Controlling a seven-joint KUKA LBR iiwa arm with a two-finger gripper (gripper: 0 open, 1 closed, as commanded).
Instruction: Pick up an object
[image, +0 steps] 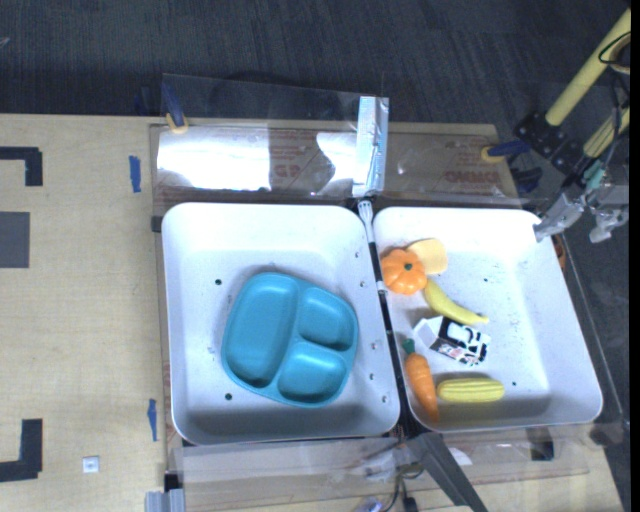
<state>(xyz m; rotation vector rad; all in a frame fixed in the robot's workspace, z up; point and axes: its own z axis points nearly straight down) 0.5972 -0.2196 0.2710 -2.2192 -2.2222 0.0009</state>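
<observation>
Camera view from above takes in two white bins side by side: the left bin (190, 250) carries a blue divided plate (288, 338), and the right bin (530, 300) has the pickable things bunched along its left side. These are a small orange pumpkin (404, 271) touching a pale yellow piece (430, 254), a banana (452, 305) just below them, a black-and-white packet (455, 341), a carrot (421, 384) and a corn cob (470, 389) nearest the front wall. Over by that bin's far right corner sits the gripper (590, 210), well apart from every item with nothing in its grasp, though I can't tell how it is set.
</observation>
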